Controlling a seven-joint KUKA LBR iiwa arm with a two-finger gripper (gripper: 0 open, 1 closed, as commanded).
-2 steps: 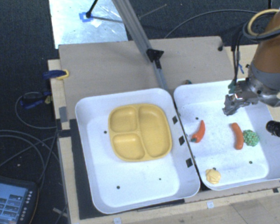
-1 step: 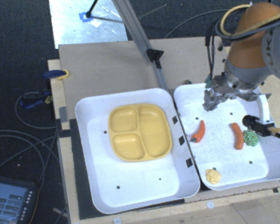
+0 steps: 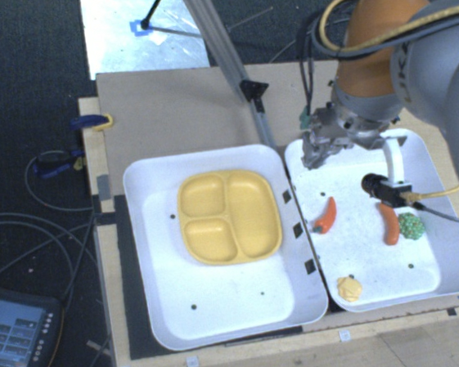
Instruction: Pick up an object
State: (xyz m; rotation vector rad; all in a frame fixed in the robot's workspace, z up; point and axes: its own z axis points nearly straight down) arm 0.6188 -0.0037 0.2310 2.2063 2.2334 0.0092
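Left of the divider: I see one white bin (image 3: 227,310), shallow, rounded corners.
Left bin contents: one yellow plate (image 3: 228,216), smooth plastic, three compartments, lying flat.
Right of the divider: a second white bin (image 3: 368,245), same shape, surface lightly speckled.
Right bin contents: four small items. One orange-red carrot-like piece (image 3: 325,215) nearest the divider; one pale yellow lumpy piece (image 3: 350,288) toward the front edge; one orange sausage shape (image 3: 390,223) touching one green knobbly piece (image 3: 412,227).
Gripper (image 3: 321,145): over the right bin's far corner beside the divider; I cannot tell whether it is open or closed.
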